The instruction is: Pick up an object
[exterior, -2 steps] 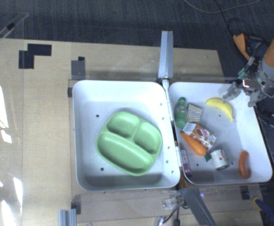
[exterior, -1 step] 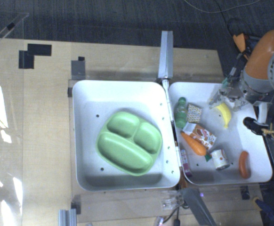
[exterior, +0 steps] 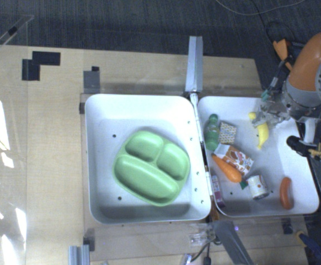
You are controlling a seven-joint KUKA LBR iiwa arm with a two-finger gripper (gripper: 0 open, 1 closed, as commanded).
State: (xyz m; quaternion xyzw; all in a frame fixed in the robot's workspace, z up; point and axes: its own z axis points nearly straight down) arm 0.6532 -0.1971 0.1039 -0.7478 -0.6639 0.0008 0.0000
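Banana (exterior: 262, 132), small and yellow, lies in the right-hand white bin (exterior: 301, 203) just under and touching the gripper (exterior: 271, 114), which hangs at that bin's upper right part on the grey arm (exterior: 309, 76) with its orange band; the fingers are hidden against the clutter, so whether they are spread or closed, or have hold of the banana, cannot be told. Left of the gripper, near the wall between the bins, stands a green bottle (exterior: 211, 130) with a small patterned packet (exterior: 227, 131) just beside it. Below and left of the gripper lie a printed carton (exterior: 235, 157) and an orange carrot (exterior: 227, 169), touching each other, with a small can (exterior: 257, 186) further down. Well below the gripper, toward the bin's lower right corner, rests a red sausage-shaped piece (exterior: 285, 192). Far to the gripper's left, the other white bin (exterior: 102, 120) holds a green divided plate (exterior: 151, 166). Both bins sit on the pale wooden surface (exterior: 44, 148).
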